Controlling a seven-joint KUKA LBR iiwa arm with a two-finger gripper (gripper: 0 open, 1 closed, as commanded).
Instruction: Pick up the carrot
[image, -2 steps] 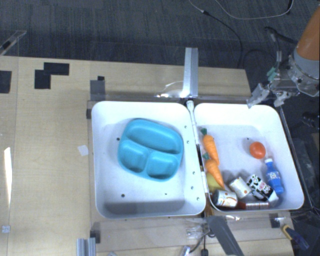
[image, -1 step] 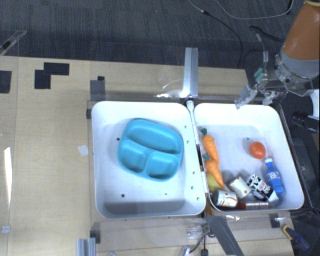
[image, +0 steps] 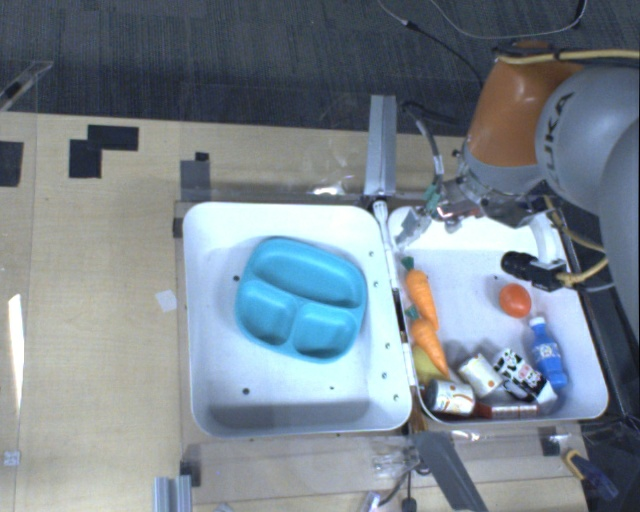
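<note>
In the right-hand bin (image: 575, 330), hard against its left wall, lies the carrot (image: 420, 292), orange with a bit of green at its upper end, and just below it a second carrot (image: 430, 345) running on down toward the clutter in the bin's near corner. There a yellow piece (image: 427, 368), a small white cup (image: 480, 373), a black-and-white spotted toy (image: 520, 372) and a blue bottle (image: 547, 355) are heaped close together, with an orange ball (image: 515, 299) lying apart in the open middle. The left bin (image: 215, 400) holds a blue divided tray (image: 300, 298). The arm (image: 560, 110) leans in from the right, its gripper (image: 440, 205) over the far left corner of the right bin, near the carrot's green end but above it and apart from it; whether the jaws are wide or narrow I cannot tell from here. The carrot looks like a light, stiff toy with a smooth, tapering skin, so I'd judge it apt to slip if pinched near the thin tip. The thick middle seems the best hold, taken across its width, though the bin wall beside it leaves little room for a jaw on that side.
</note>
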